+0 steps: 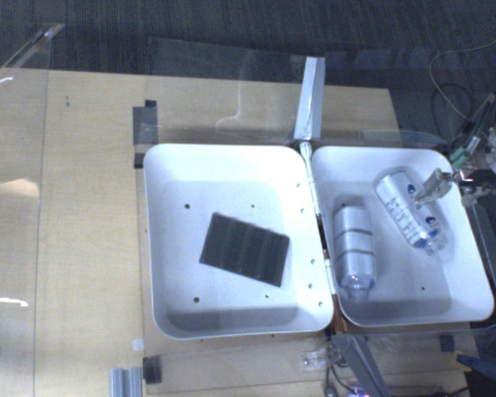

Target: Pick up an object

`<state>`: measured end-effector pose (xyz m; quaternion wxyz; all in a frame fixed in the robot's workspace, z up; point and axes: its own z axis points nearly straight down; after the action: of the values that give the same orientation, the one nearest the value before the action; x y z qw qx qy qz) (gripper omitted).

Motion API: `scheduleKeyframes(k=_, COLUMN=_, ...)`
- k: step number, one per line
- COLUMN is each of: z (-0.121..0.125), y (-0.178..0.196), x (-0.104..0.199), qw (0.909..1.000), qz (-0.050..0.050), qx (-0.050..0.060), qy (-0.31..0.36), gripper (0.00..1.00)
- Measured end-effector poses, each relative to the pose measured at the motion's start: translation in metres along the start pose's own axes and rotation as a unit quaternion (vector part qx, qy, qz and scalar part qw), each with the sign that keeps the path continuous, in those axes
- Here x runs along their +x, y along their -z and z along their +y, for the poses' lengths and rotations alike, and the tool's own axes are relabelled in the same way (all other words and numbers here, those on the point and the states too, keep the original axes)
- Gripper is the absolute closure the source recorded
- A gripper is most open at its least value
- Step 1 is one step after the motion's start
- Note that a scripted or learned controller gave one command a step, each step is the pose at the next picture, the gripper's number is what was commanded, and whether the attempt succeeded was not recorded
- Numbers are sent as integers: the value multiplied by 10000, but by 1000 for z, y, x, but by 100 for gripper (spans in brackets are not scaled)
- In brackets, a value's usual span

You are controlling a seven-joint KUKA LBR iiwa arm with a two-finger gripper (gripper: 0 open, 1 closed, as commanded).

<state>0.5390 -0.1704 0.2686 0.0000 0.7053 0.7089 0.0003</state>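
Gripper [441, 184] at the right bin's [479, 304] far edge, over a bottle.
It hangs above the slanted bottle [407, 212], seemingly lining up a grasp; jaw state cannot be told.

Pale wooden bench [74, 222], perhaps dark carpet [190, 7] behind.

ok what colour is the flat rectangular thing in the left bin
Dark grey, nearly black, with faint lengthwise ridges. The flat pad shows best in the camera view.

White bins [231, 160], dark ribbed pad [245, 249], clear blue-capped bottles [353, 251]
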Motion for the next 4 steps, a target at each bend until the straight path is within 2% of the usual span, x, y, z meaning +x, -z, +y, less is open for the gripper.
scheduleKeyframes(k=1, z=54, y=-140, x=-35, qw=9954, qz=-5, qx=-17, qy=961, gripper=0)
scheduleKeyframes(k=2, z=52, y=-174, x=-38, qw=9897, qz=-58, qx=-107, qy=1429, gripper=0)
scheduleKeyframes(k=3, z=54, y=-174, x=-32, qw=9804, qz=-70, qx=-102, qy=1964, gripper=0)
scheduleKeyframes(k=4, z=57, y=-161, x=-31, qw=9804, qz=-82, qx=-144, qy=1966, gripper=100)
